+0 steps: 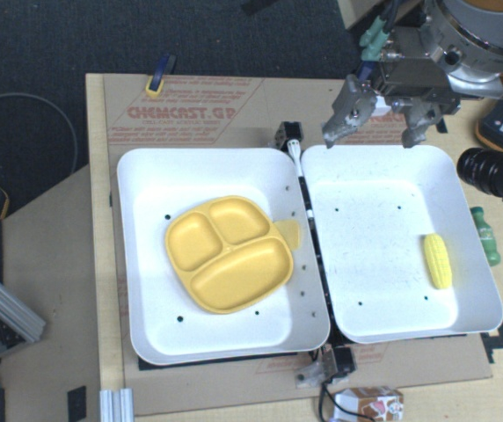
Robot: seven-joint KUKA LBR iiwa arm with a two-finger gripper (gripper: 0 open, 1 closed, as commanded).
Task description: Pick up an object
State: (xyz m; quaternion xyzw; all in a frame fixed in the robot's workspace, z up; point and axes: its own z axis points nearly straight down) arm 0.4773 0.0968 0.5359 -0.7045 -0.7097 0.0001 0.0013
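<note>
In the left bin (pixel 137 236), a yellow divided plate (pixel 228 253) lies tilted across the middle of the floor, with bare white floor all round it except at its right, where a small pale yellow piece (pixel 287 233) pokes out from under it near the seam between the bins. The right bin (pixel 366 310) holds a yellow corn cob (pixel 437 260) lying lengthwise just beside its right wall, leaving the centre and left of that floor open. Farther back, the gripper (pixel 380 127) hangs over the right bin's far rim with its two fingers (pixel 343 118) spread wide apart and nothing between them.
</note>
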